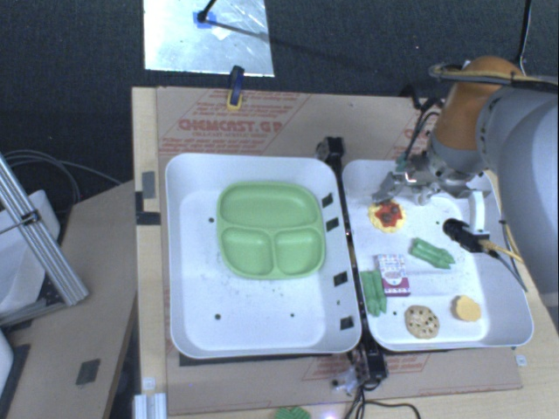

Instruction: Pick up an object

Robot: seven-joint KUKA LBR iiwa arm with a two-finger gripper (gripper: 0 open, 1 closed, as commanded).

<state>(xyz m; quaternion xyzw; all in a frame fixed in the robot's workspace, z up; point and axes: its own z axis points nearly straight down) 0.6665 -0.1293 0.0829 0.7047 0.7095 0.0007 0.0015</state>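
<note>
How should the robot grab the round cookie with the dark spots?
The cookie lies flat near the right bin's front edge, so come straight down from above and pinch across its rim. The side away from the bin's front wall probably gives more room.

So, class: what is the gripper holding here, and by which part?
It cannot be told: the gripper hangs just above the pizza slice, with nothing visibly held.

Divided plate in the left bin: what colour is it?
Light green, plain. The divided plate shows best in the camera view.
</note>
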